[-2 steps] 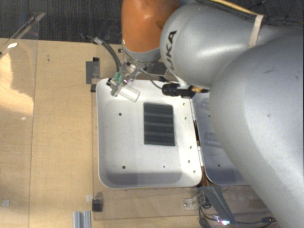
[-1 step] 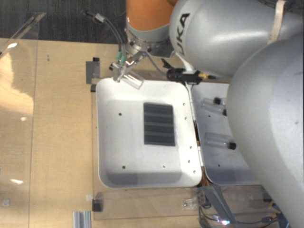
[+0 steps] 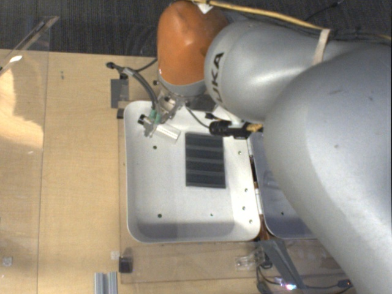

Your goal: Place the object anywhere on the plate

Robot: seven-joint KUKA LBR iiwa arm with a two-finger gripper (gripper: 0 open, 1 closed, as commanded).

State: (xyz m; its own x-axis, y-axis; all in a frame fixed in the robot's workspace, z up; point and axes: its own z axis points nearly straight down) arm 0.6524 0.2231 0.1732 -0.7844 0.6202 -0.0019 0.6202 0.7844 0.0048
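**One short hop from block to plate**

One huge grey arm with an orange band above its wrist [image 3: 184, 41] leans in from the right and covers most of the right-hand bin. Under it, the shallow white left bin [image 3: 153, 219] lies mostly in the open. A dark, ribbed rectangular plate [image 3: 205, 160] sits flat a little right of the bin's middle, its long side running up and down the view.

The small pale oblong block [image 3: 167, 131], which I take to be the object, rests on the bin floor near the top-left corner. It is near the plate's upper-left corner but not touching it. Its long axis slants from upper left to lower right, pointing roughly at the plate.

The gripper [image 3: 152, 120] hangs just beside the block's upper-left end, possibly touching it. Whether the claw is wide, narrow or gripping anything, I cannot tell. From the claw, the block lies down and to the right, with the plate further along that line.
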